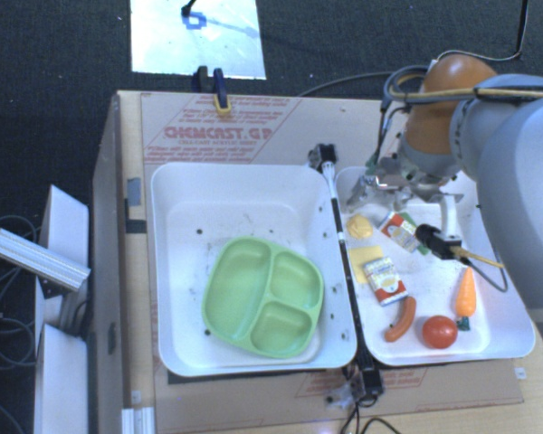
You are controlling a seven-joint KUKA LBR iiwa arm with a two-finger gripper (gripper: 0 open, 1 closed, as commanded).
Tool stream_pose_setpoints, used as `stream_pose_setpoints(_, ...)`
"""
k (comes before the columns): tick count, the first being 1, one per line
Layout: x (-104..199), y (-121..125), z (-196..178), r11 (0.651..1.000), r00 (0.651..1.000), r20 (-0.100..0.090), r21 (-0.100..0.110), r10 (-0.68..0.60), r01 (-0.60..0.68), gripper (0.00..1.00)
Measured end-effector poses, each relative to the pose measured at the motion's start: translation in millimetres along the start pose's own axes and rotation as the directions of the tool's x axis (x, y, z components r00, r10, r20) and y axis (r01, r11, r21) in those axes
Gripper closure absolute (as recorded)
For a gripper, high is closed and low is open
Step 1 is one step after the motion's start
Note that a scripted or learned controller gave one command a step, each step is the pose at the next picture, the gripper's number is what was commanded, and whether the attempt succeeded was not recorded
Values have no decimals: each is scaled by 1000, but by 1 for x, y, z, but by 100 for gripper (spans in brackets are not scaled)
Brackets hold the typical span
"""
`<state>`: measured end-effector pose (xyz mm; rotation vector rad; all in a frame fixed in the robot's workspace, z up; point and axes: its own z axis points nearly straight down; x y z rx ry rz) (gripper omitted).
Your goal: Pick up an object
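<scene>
Fingers: you cannot tell whether they are spread or pressed together; the gripper (373, 186) is a blur of metal at the far left corner of the right bin (511, 337).
Arm: your grey arm (511, 152) reaches in from the right, its orange band (443, 102) above the wrist.
Nearest object: a yellow lemon-like piece (360, 227) lies just below the gripper; nothing shows between the fingers.
Other objects, right bin: a red and white packet (400, 231), a yellow cheese slice (364, 260) touching a ketchup packet (383, 280), a sausage (400, 319), a tomato (440, 332), a carrot (466, 295).
Left bin (190, 197): you see a green divided plate (264, 297) lying flat in its near half.
</scene>
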<state>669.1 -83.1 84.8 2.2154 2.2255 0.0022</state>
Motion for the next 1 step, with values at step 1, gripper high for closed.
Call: stream_pose_setpoints(1, -12, 0, 0, 1000, 1000, 1, -1, 3, -3, 0)
